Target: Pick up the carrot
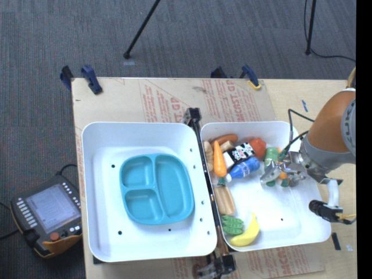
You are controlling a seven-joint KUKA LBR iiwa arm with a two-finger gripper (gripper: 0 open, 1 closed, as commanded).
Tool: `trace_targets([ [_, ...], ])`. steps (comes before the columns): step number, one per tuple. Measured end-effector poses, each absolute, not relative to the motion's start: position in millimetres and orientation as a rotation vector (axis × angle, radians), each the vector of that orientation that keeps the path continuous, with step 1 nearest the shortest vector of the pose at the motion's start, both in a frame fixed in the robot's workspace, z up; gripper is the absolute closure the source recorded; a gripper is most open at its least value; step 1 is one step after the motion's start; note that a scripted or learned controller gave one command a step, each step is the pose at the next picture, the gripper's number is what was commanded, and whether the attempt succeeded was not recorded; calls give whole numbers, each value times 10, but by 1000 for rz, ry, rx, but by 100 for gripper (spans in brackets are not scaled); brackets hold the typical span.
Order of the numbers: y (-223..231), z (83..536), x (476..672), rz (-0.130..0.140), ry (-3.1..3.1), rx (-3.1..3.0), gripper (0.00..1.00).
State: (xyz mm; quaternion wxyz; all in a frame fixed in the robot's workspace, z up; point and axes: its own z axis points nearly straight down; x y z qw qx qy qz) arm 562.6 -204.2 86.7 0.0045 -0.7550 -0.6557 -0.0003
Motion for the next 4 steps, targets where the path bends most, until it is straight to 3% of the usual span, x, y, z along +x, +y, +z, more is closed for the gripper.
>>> trace_targets([
  [1,-2055,966,5622,2,-2053,-2366,100],
  [2,-946,867,5103,4,-1890,-2501,100],
  [3,-915,2555,5672,2,-1435,-2792,100],
  [4,-1284,2479,6185,4,-1345,-2836,100],
])
